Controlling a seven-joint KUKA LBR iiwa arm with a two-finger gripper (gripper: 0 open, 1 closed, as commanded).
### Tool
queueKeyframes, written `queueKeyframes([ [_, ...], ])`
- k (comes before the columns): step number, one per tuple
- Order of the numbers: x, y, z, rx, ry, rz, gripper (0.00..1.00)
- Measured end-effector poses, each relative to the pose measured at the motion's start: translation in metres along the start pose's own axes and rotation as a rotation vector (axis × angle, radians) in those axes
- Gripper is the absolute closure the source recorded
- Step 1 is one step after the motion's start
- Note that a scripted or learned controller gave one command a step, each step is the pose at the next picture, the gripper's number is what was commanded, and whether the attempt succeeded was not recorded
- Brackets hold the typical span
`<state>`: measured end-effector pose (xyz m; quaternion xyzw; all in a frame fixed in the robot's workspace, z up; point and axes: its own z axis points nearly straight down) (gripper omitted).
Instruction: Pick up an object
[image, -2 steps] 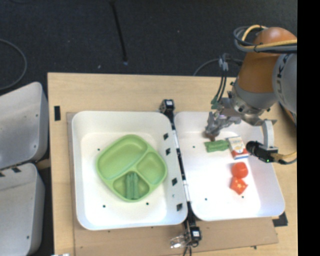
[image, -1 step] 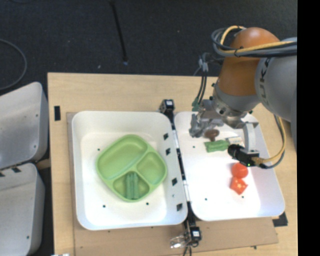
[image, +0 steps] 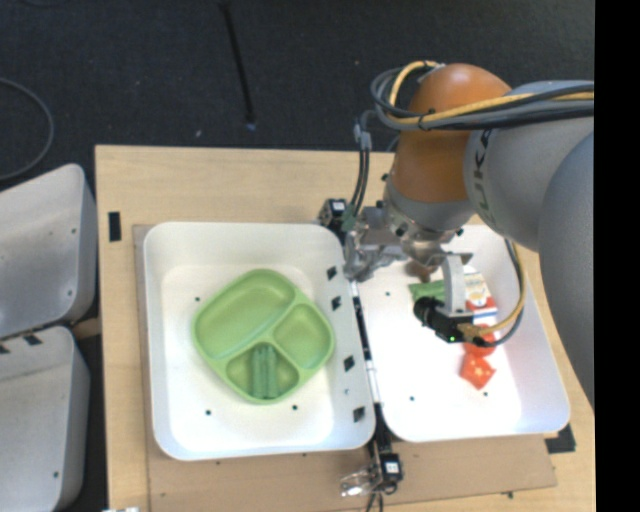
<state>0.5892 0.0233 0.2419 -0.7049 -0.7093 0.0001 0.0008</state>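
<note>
the arm (image: 440, 160) stoops over the right bin (image: 520, 405) by its far left corner, pincer (image: 372, 255) state impossible to tell.

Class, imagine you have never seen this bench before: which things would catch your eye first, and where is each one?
The big grey arm with its orange band looms over the far part of the right bin. A bright green divided plate lies in the left bin, with a green stick in one compartment. A small orange-red object lies in the right bin.
</note>
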Motion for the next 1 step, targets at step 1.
queueKeyframes([
  [1,0.0582,0.0030,0.0004,-0.003,0.000,-0.001,1.00],
])
